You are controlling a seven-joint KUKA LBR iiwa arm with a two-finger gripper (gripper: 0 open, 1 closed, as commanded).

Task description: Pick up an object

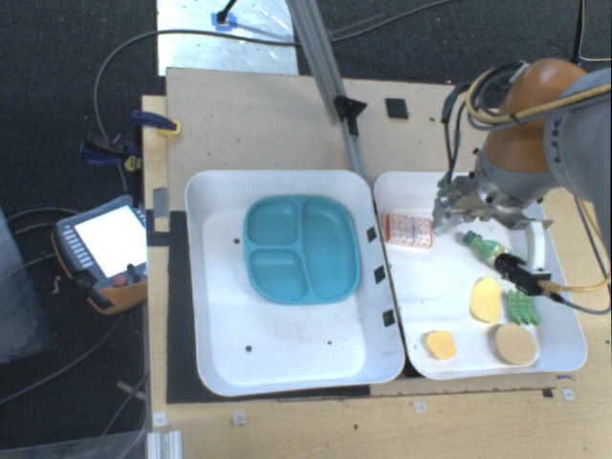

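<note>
Objects for picking lie in the right bin (pixel 411 352), five that I can count: a small red-and-white patterned packet (pixel 408 229), a green bottle-like item (pixel 484 248), a yellow piece (pixel 486 300), a small orange-yellow round piece (pixel 440 345) and a tan round piece (pixel 515 344). A green ridged item (pixel 522 307) sits just beside the yellow piece, on its right, which makes six if it is a separate thing. The gripper (pixel 451 210) hangs over the upper part of that bin, just to the right of the patterned packet and above-left of the green bottle-like item. Whether its jaws are spread or pressed together cannot be told from this slanted look down; the wrist body covers them, and nothing can be seen pinched there. The packet lies flat near the bin's left wall, close beside the gripper but whether it touches is unclear. The yellow, orange-yellow and tan pieces rest toward the near end of the bin, well apart from the gripper. A dark cable fitting (pixel 521 273) crosses between the green bottle-like item and the yellow piece.

The left bin (pixel 220 352) holds one teal divided plate (pixel 302 249) with three compartments, lying flat in its upper half. Both bins sit side by side on the bench (pixel 249 113), touching along their inner walls
</note>
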